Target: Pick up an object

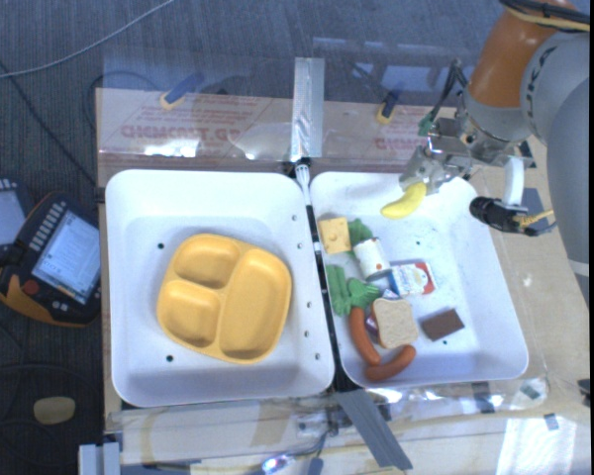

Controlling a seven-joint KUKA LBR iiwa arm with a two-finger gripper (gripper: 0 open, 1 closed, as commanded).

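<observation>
Positioned over the far part of the right shallow white plastic bin (495, 265), the end effector (428, 171) hangs from the grey arm with its orange band (510, 43). Whether it is released or clenched cannot be told from this slant. Its metal tip is seen just beside or touching the upper end of the small yellow banana-shaped toy (405, 202), and nothing can be confirmed as grasped.

The left shallow white bin (129, 226) is occupied by a yellow plastic divided tray with three compartments (225, 296), set near its middle.

In the right bin, the banana toy lies at the far side, directly below the end effector in the view. Nearer and to the left, a yellow cheese-like block (334, 234) is found by the bin's left wall, with a small green piece (360, 231) beside it. A white cylinder with a red end (369, 256) lies next to a white, blue and red carton (410, 279). A green leafy toy (345, 293) rests at the left wall, touching an orange-red sausage-shaped toy (374, 353). A tan bread-slice toy (394, 322) lies on the sausage, and a brown rectangular block (442, 324) is just to its right.
</observation>
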